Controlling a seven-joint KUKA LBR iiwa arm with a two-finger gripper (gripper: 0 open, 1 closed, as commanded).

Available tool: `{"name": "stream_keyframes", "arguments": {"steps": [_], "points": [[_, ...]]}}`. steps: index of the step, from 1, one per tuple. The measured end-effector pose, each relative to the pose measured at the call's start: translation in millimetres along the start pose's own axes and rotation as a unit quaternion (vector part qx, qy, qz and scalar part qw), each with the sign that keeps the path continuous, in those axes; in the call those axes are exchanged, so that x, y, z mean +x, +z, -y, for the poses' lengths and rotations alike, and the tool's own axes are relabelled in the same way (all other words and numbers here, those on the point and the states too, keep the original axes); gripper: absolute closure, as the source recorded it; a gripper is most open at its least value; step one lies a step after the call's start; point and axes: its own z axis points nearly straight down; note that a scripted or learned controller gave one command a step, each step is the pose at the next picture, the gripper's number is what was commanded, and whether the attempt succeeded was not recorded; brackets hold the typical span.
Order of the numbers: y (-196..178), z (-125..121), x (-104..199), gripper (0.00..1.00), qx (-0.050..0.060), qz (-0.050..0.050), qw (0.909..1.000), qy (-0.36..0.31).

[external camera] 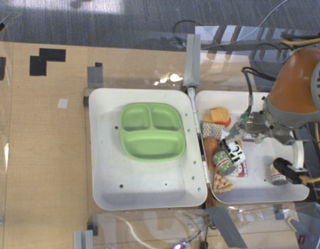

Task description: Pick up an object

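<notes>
From above, the left shallow white plastic bin (105, 185) has bare floor all round a green three-compartment plastic tray (152, 130) lying flat near its middle. The right white bin (263, 188) is crowded along its left wall: an orange block (219, 115), a patterned packet (212, 130), a green-labelled can (223, 161) and a pizza-slice toy (221, 182). Its right half lies open. The gripper (236, 134) hangs over this clutter; whether it holds anything, I cannot tell.
</notes>
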Motion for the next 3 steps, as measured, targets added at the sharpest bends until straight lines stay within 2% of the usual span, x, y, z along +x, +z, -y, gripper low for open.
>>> {"name": "stream_keyframes", "arguments": {"steps": [1,2,3], "points": [[95,-15,-8,0.00,-0.002,0.001,0.9980,-0.063],[84,-17,-7,1.00,-0.004,0.000,0.9979,-0.064],[5,-60,12,1.00,-0.002,0.001,0.9949,-0.101]]}}
